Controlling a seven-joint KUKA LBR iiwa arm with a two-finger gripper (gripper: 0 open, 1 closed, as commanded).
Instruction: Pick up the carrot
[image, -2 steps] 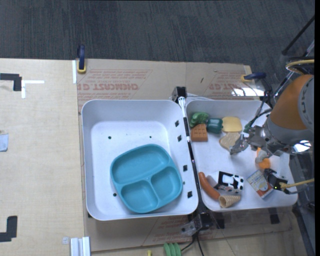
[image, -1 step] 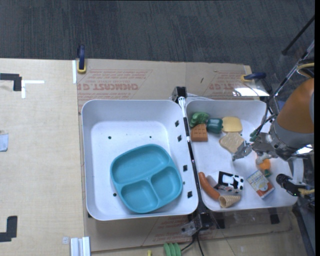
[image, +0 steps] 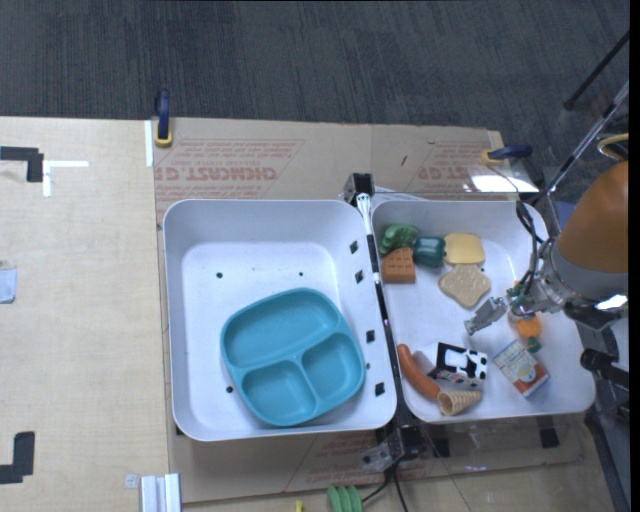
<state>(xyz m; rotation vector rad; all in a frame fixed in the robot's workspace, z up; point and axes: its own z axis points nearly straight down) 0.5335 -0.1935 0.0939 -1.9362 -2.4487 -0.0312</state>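
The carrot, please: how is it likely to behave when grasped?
The carrot looks like small, smooth toy plastic, so probably light, stiff and somewhat slippery. Its rounded shape may let it roll on the bin floor.

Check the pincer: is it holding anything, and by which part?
Cannot be told. The pincer sits low in the right bin, right beside a small orange item, likely the carrot, but no grip on it is visible.

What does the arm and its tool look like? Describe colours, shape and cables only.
The arm is a rounded body with an orange band above a grey wrist. Thin dark cables run up past it toward the top right corner. The tool is small, grey and metallic, with slim fingers.
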